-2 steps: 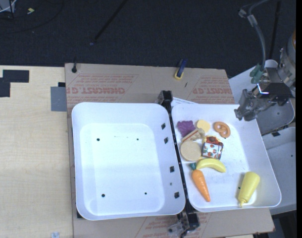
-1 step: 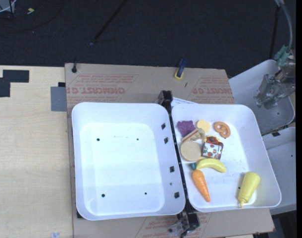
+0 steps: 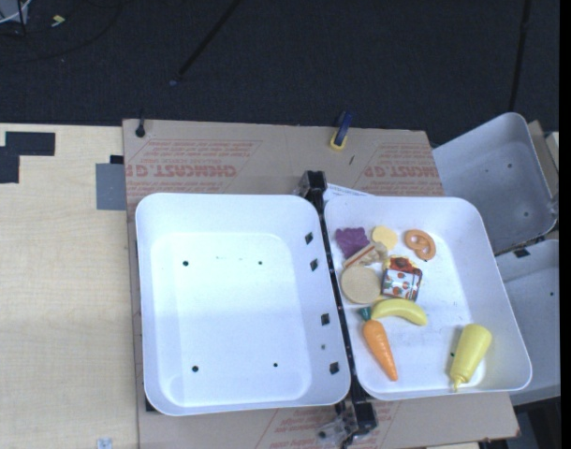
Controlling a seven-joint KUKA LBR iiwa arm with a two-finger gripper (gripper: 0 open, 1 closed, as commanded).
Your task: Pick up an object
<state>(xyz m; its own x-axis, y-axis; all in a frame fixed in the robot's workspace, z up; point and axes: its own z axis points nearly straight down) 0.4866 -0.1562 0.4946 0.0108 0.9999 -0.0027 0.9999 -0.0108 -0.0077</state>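
In the right bin, nearest the camera, lay a yellow squeeze bottle and an orange carrot. Just beyond the carrot lay a banana, then a small box; a pretzel lay farthest.

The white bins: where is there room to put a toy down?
The left bin has its whole floor bare. In the right bin, bare patches lie between the carrot and the yellow bottle. It is crowded around the banana.
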